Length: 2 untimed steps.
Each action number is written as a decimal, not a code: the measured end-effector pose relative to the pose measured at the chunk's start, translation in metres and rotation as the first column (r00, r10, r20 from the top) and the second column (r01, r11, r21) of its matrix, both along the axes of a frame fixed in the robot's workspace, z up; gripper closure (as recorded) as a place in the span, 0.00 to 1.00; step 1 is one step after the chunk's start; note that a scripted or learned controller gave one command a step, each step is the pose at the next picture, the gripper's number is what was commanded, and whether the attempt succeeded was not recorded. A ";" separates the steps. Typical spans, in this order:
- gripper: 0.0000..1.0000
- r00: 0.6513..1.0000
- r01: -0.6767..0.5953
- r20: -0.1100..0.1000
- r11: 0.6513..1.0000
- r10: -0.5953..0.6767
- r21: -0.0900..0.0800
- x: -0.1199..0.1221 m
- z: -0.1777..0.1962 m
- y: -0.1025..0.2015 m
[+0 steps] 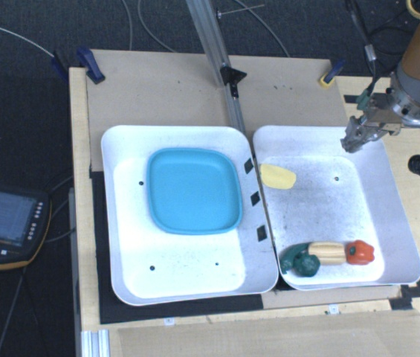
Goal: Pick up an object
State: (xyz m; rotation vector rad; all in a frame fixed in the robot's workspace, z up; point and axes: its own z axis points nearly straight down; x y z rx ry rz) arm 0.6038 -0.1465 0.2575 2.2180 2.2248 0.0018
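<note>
The right bin [388, 199] holds a pale yellow piece [277, 176] near its upper left corner. Along its front wall lie a dark green object [301, 262], a tan cylinder [327, 253] and a red object [359, 252] in a row. My gripper [354, 141] hangs over the bin's upper right rim, far from all of them, with nothing seen between its fingers. The left bin [120, 199] holds a blue square plate [194, 190].
A slanted metal pole [213, 36] crosses the back of the bench and ends between the bins. Blue and yellow clamps sit at the bench's back corners. A handheld pendant [5, 225] lies on the floor to the left, among cables.
</note>
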 end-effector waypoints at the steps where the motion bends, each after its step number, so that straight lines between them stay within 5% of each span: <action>1: 1.00 1.000 -0.002 0.001 1.000 0.002 0.000 -0.014 0.007 0.052; 2: 1.00 1.000 -0.002 0.000 1.000 0.002 0.001 -0.024 0.006 0.106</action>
